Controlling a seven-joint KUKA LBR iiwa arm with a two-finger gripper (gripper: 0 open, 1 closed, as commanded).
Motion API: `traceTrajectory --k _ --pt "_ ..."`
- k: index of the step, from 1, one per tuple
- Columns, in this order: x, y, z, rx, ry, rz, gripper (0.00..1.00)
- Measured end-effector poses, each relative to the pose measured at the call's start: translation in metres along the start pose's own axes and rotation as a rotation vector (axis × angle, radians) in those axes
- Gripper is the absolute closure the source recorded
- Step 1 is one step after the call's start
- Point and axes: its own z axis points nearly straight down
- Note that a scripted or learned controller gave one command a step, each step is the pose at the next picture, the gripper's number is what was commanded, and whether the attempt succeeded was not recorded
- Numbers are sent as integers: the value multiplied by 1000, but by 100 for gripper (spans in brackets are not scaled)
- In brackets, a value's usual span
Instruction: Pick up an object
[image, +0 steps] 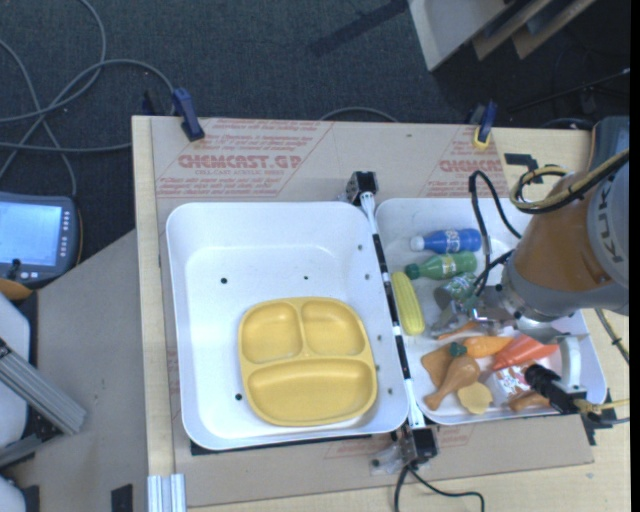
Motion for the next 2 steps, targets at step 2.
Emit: traceTrajectory --k 2 --pt "71 55 -106 -15 0 -11 100"
